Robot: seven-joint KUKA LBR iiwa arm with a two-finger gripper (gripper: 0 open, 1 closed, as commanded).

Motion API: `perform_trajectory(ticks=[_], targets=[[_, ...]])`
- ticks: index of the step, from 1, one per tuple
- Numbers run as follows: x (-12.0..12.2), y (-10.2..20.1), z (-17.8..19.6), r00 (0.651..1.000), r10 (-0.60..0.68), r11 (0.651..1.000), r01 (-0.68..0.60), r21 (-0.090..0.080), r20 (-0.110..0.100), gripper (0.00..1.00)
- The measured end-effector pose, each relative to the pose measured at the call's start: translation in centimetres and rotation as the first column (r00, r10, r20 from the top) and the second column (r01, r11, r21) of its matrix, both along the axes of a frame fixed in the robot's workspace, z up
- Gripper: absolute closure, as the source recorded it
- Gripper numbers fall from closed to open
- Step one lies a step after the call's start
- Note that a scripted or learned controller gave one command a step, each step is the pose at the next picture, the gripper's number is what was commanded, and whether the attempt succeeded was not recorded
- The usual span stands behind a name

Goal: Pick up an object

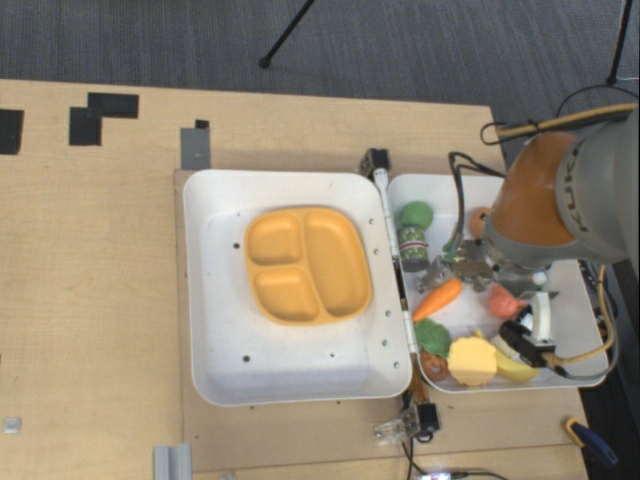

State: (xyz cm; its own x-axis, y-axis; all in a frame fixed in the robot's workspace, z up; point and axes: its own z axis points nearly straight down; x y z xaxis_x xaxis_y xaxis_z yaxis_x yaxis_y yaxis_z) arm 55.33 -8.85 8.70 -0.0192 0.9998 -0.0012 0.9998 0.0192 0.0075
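Your arm reaches over the right bin (pixel 590 298), and the gripper (pixel 480 266) hangs low over the middle of that bin, just beside the carrot (pixel 440 296). From this slant you cannot tell the state of the tool, because the wrist covers it, and nothing can be seen pinched in it.

The carrot looks like the likeliest target. It lies near the right bin's left wall, with its long axis on a diagonal: the thick end points toward the bin's middle and far side, the thin tip toward the near left corner.

To do this step well, set the grip across the carrot's width, at right angles to that diagonal, and come down on its thicker half. Watch the crowding. A green bottle (pixel 412 236) lies just beyond it along the left wall, a green vegetable (pixel 434 336) and a yellow block (pixel 473 360) sit close by toward the near edge, and a red piece (pixel 504 302) lies near the wrist.

The left bin (pixel 215 368) carries an orange divided plate (pixel 305 265).
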Motion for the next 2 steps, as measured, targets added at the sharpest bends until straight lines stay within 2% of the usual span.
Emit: perform_trajectory(ticks=[1,2], targets=[[0.2,0.0,1.1,1.000,0.001,1.000,-0.001,0.000,0.005,1.00],[-3.6,3.1,9.8,0.980,0.201,0.980,-0.201,0.001,-0.004,1.00]])
